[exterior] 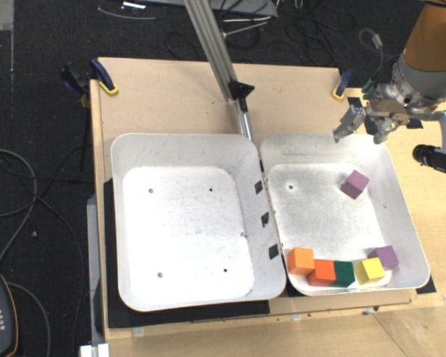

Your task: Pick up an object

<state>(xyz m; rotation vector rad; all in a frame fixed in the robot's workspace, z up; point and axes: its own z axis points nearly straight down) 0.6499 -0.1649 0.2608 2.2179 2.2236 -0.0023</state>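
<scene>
A grey robot arm with an orange band reaches in from the right, and its gripper hangs above the far edge of the right bin, its two fingers spread apart with nothing between them. The nearest object to the gripper is a purple block, lying alone on the bin floor a little toward the camera from the gripper and well apart from it.

Much farther from the gripper — along the bin's near wall — sits a row of small blocks. From left to right they are an orange block, a red block, a green block, a yellow block and a second purple block. They press close together, each touching or just beside the next.

To the gripper's far left lies the left bin, a shallow white tray speckled with dark flecks. Both bins rest side by side on a pale wooden bench.
</scene>
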